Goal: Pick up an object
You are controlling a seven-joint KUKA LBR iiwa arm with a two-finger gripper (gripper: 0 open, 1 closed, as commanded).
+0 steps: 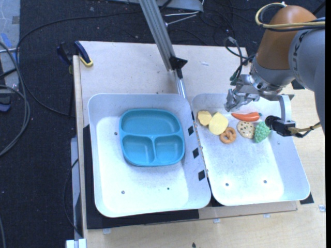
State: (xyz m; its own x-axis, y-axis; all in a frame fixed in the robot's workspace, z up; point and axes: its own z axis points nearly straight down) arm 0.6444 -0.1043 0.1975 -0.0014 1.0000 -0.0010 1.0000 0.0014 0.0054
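- Arm (289,45) in from the right, orange band up top, wrist bent down over the far end of the right bin (269,182).
- Gripper (235,103) low, just above and beside the food cluster; tips point down-left. Can't tell if it's open or closed from this angle, and nothing visibly gripped.
- Right bin holds the food, all bunched near the far edge: two yellow pieces (213,122) touching each other, a brown pretzel (227,135) just below them, a round cracker (245,129), a red-orange carrot (245,116) right by the gripper, a green broccoli (261,131) on the right end.
- Carrot is the closest item to the gripper tips; contact unclear.
- Left bin (103,138): blue divided plate (152,137), three compartments, sits flat near the middle.
- Bench (124,66) behind, with a metal pole (158,27) slanting across it.
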